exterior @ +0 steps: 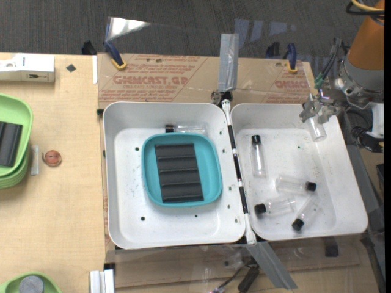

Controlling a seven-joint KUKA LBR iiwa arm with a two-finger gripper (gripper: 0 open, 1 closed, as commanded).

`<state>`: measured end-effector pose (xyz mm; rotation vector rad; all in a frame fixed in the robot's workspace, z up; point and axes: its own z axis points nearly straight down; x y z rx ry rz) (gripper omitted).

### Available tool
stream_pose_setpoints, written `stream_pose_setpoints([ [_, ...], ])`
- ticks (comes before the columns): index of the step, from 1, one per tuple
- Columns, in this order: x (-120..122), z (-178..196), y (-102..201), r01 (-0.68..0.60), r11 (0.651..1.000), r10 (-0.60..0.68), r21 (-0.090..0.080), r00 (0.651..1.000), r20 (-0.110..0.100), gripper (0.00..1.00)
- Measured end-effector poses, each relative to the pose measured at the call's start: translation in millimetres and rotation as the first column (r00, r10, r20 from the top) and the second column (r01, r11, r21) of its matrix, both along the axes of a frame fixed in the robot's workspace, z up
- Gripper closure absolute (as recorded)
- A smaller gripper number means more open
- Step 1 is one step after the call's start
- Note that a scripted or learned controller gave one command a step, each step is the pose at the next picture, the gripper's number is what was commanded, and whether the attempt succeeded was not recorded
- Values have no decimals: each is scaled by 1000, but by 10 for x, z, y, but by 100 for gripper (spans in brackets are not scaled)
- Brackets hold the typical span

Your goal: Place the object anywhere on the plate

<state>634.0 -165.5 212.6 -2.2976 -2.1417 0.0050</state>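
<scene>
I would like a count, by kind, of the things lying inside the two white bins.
Clear vials with black caps, right bin: 4
Clear vial with black cap, left bin, behind the plate: 1
Teal plate with a black ribbed insert: 1
Total: 6

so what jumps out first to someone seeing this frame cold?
The teal plate in the left bin, carrying a ribbed black block, with one clear vial lying just behind it. Next, the right bin with its scatter of clear black-capped vials. Then the gripper at that bin's far right corner, with a clear vial at its tip.
</scene>
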Motion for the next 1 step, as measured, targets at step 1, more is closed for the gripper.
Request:
stream_pose_setpoints([
  [1, 1, 2, -1, 0, 1000, 0, 0, 1000, 1, 0],
])
